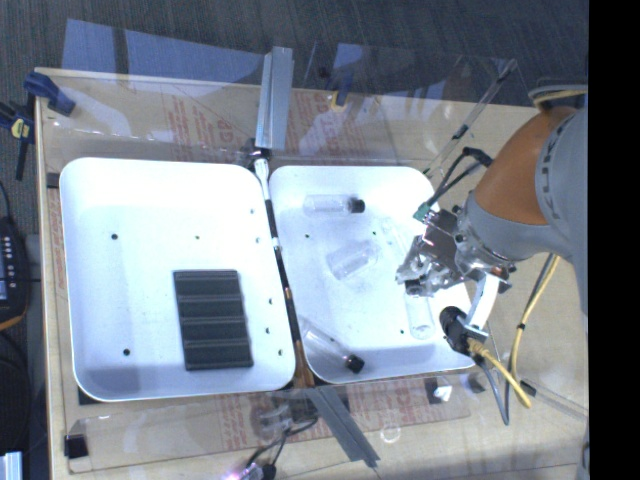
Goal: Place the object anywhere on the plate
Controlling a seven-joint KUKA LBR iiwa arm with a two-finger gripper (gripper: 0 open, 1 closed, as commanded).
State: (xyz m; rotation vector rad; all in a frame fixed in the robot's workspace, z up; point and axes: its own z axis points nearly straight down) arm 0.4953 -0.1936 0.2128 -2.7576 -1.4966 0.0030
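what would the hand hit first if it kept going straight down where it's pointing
Probably the floor of the right bin: the hand points down near that bin's right wall. A clear tube lies close beside it, so it might clip that; depth is unclear.

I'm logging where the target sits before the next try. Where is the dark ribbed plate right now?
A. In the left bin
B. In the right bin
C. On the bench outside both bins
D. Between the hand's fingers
A: the dark ribbed plate lies flat on the floor of the left bin, well apart from the hand over the right bin.
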